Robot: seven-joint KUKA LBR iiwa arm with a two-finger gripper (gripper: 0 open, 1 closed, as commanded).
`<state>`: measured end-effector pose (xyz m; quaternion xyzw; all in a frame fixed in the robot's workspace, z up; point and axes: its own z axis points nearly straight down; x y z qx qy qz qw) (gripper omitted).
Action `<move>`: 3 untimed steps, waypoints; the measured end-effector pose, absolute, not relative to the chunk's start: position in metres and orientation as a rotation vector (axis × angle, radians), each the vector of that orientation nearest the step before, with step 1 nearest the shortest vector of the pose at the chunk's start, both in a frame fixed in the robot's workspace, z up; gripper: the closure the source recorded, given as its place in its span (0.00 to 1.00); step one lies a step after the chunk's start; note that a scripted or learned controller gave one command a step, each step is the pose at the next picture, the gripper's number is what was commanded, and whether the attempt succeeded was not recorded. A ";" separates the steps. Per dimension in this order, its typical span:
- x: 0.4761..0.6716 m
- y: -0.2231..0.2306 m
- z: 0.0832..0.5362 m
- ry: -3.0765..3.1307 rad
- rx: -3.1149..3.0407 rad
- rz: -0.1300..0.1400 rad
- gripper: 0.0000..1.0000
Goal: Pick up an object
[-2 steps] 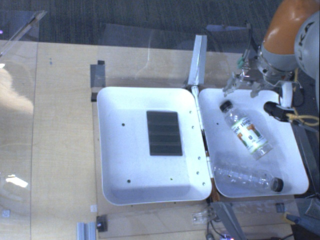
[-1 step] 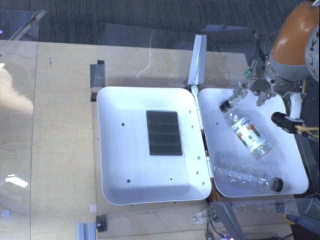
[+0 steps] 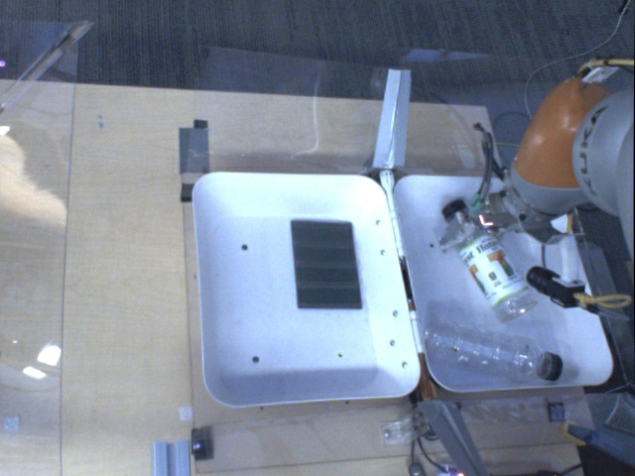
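A small clear bottle with a white label was seen lying on its side in the right bin, its neck pointing up-left toward the gripper. The gripper was placed just above that neck, at the bin's upper part. Whether the gripper was open or closed could not be told, since it was blurred and partly hidden by the wrist.

A second clear bottle lay along the bin's lower edge, and a dark flat pad lay in the left bin.

For a sound grasp, the labelled bottle would best be taken across its narrow width, squarely, so that rolling is avoided.
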<state>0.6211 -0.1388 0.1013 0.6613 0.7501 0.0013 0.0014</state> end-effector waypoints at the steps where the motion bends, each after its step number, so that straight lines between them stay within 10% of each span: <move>1: 0.649 -0.121 0.089 2.429 1.982 0.002 0.00; 2: 0.651 -0.121 0.100 2.426 1.981 0.008 1.00; 3: 0.669 -0.034 0.185 2.452 1.961 0.005 1.00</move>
